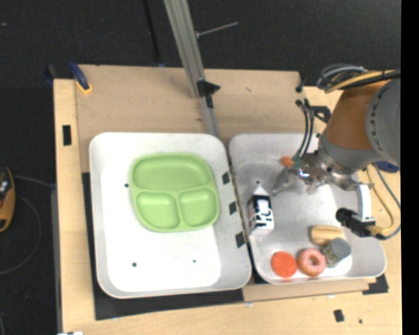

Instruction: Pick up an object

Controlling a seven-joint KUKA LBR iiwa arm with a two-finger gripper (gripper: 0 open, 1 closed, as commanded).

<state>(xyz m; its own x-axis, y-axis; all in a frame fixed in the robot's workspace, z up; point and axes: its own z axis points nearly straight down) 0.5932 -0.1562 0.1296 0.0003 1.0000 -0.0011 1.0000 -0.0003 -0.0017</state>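
Right bin (265, 149): tool (292, 176), finger state indiscernible, at upper middle above the floor; small black-and-white milk carton (261, 211) just left and below it; orange disc (284, 264), pink doughnut (311, 262) near front wall.

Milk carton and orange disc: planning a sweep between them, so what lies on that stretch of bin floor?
Camera view: bare white floor of the right bin separates milk carton and orange disc.

Bare right-bin floor (265, 155) behind milk carton (261, 212) and doughnut (311, 262)
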